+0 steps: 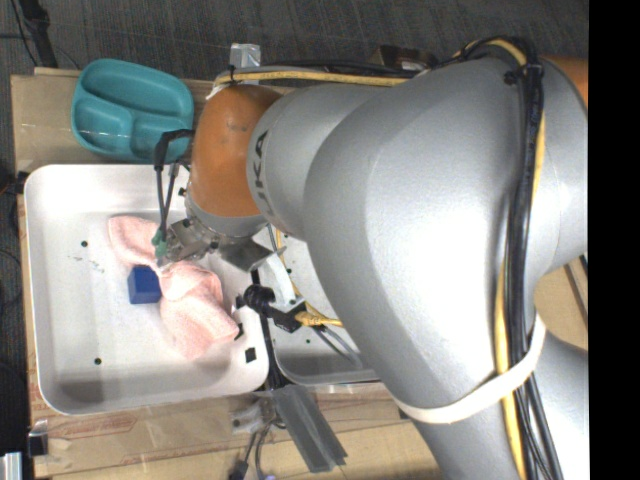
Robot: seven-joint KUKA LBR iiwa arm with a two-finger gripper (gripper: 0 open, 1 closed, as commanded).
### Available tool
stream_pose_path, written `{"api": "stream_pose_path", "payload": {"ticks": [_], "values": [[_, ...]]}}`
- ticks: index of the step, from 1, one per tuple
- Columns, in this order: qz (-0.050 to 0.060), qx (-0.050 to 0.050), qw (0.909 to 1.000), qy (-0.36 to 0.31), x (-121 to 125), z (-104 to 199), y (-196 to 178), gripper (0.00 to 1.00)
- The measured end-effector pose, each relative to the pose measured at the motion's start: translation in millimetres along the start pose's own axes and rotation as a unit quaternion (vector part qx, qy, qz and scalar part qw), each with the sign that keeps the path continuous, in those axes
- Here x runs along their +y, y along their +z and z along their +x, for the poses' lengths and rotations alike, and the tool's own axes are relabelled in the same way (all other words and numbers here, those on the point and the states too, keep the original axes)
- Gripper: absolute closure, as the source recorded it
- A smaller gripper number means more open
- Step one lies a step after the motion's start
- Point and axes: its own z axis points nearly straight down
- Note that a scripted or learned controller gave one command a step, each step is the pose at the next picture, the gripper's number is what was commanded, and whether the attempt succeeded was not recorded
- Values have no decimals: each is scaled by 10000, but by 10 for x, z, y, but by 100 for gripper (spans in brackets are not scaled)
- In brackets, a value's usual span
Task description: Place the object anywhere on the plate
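**Arm low over the left bin, blue block beside pink cloth**

Camera view: the grey arm (420, 218) takes up most of the right and centre of the frame, its orange band (225, 153) pointing toward the left bin (60, 298). The tool (178, 243) sits at the centre-left of the frame, low over the top edge of a pink cloth (190, 303) — whether it is apart or together cannot be told from here, since the wrist covers it.

The small blue block (144, 285) lies in the left bin, left of centre in the frame, touching the pink cloth's left side and just below and left of the tool. It rests free, not visibly between anything.

A teal dish (130, 108) with two hollows sits at the upper left of the frame, on the desk (30, 98) just beyond the bin's top rim — partly hidden by the arm on its right side. The right bin (320, 368) is largely covered by the arm; only a strip near the lower centre is visible.
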Motion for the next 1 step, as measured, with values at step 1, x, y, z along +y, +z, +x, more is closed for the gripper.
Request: {"api": "stream_pose_path", "payload": {"ticks": [1], "values": [[-4,-1,10000,1,2,-3,-5,0]]}}
